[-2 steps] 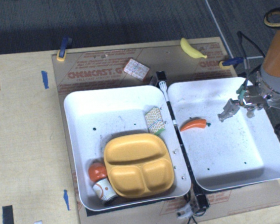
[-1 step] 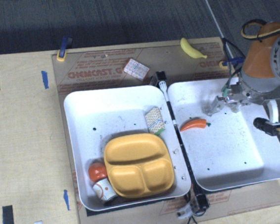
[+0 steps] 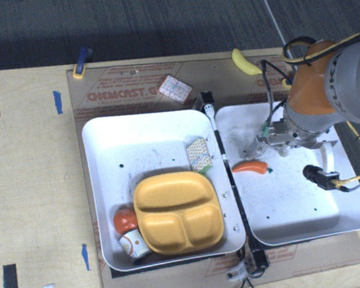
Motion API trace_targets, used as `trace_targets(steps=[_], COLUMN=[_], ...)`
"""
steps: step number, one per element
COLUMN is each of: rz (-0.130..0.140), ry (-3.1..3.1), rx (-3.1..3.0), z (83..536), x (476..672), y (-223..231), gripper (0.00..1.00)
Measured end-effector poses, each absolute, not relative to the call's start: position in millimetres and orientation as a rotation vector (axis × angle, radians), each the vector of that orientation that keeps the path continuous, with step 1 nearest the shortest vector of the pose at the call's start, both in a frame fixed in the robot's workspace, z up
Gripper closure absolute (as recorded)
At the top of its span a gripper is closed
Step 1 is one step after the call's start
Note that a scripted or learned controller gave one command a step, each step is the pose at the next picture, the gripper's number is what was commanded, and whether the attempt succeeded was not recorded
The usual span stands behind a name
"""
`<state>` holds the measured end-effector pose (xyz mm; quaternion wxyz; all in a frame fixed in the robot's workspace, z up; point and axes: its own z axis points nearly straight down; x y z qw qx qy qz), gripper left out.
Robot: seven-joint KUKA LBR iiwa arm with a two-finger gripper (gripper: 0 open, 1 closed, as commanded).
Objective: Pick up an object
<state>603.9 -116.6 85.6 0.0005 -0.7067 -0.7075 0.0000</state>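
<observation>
An orange carrot-shaped toy (image 3: 249, 167) with a small green tip lies in the right bin (image 3: 303, 223), near its left wall. My gripper (image 3: 269, 139) hangs low over the same bin, just up and to the right of the carrot and apart from it. The grey arm with its orange band (image 3: 309, 91) covers the bin's far right part. In the left bin (image 3: 104, 148) sit a yellow compartment tray (image 3: 177, 211), a red-orange ball (image 3: 125, 220), a small white and orange can (image 3: 135, 244) and a patterned packet (image 3: 198, 153).
A yellow banana (image 3: 245, 62) and a patterned card (image 3: 175, 88) lie on the cardboard behind the bins. A black bar (image 3: 223, 161) runs between the two bins. A black cable end (image 3: 321, 176) hangs over the right bin. A blue clip (image 3: 82, 60) sits at the cardboard's far left corner.
</observation>
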Motion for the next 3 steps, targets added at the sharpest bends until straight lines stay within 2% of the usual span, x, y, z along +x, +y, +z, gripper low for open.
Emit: trace_targets(steps=[1, 2, 3], rz=[-0.004, -0.001, -0.006], ry=[-2.226, -2.222, -2.224], rx=[-2.222, -2.225, -2.227], z=[86, 86, 96], x=[625.5, 536.1, 537.4], y=[-91, -102, -102], gripper=[0.0, 0.0, 1.0])
